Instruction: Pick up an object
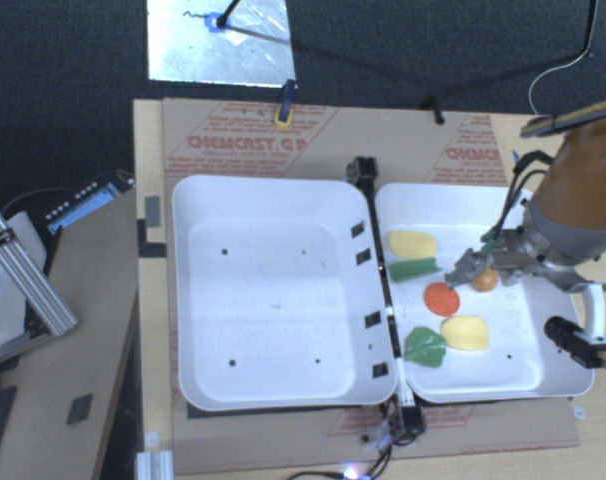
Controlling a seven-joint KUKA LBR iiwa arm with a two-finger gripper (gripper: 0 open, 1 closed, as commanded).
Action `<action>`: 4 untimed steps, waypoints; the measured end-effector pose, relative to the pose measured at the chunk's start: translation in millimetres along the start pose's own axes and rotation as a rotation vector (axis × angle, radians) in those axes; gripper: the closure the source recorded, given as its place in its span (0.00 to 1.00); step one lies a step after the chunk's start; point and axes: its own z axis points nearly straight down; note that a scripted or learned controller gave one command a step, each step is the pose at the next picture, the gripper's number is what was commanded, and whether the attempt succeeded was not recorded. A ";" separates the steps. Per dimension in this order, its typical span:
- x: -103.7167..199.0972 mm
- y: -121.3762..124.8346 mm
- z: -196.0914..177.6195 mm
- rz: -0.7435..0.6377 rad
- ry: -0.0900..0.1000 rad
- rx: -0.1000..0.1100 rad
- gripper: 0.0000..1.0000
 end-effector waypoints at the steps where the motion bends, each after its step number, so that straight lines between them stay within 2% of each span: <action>1: 23.9 -11.0 110.7 0.000 0.003 0.010 0.00; 2: 21.5 -7.9 94.0 0.002 0.000 -0.001 1.00; 3: 45.2 46.3 -113.9 -0.006 -0.002 -0.020 1.00; 4: 141.9 88.0 -74.3 -0.010 0.002 -0.001 1.00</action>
